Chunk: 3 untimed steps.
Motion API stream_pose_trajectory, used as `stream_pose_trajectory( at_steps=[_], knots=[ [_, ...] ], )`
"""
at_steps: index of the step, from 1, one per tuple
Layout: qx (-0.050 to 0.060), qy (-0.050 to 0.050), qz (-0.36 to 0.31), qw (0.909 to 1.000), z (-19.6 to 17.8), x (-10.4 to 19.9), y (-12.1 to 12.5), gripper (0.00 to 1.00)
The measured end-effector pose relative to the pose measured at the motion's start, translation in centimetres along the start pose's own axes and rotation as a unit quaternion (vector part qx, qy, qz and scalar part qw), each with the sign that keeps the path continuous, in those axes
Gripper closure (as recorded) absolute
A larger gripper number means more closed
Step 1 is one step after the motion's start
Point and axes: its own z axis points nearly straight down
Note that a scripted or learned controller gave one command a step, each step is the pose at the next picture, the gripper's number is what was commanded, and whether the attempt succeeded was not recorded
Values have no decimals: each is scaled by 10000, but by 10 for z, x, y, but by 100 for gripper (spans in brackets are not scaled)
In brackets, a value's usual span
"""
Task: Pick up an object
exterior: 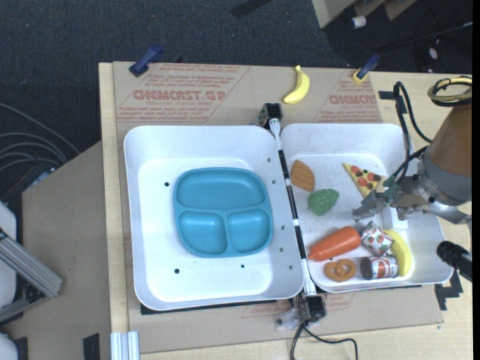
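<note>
The left bin (142,201) bears a blue divided tray (223,211), well apart from the work. In the right bin (330,137) the toys crowd together: a carrot (335,242) touches a small wrapped piece (375,239), with a can (380,268) and a banana (400,252) just beside. That crowding is the risk: a descent could nudge neighbours or pinch two at once. The gripper (373,205) hovers just above the wrapped piece; whether it is spread or pressed together, I cannot tell.

Toys (358,240) crowded in right bin (330,136); open rim around blue tray (223,211).
</note>
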Motion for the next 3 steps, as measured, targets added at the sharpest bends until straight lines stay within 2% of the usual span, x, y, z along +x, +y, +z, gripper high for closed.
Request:
stream_pose_trajectory(
  at_steps=[1,2,3],
  knots=[
    [-8,-5,-2,10000,86,-7,147,0],
    [-21,-12,-4,10000,107,-32,177,0],
    [-37,-21,-15,10000,96,-31,178,100]
  ],
)
